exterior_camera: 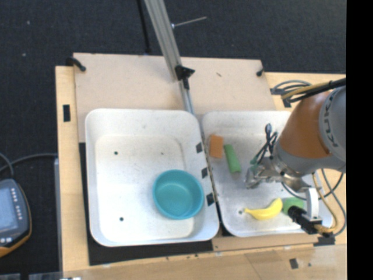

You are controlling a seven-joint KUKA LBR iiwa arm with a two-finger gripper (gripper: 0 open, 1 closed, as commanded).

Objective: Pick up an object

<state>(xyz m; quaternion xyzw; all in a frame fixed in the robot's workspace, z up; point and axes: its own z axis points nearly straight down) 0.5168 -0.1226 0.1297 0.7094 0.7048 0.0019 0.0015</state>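
Observation:
In the right bin lie an orange block, a green cylinder just right of it, and a yellow banana near the front wall. A second green piece touches the banana's right end, partly under the arm. My gripper hangs low over the bin floor, right of the green cylinder and above the banana in the view, apart from both. Nothing is visibly held in it. The left bin holds a teal bowl at its front right.
A slanted metal pole rises from the bench behind the bins' shared wall. Cables lie at the back right. A handheld pendant sits off the bench at the far left. The arm's grey and orange body covers the right bin's right side.

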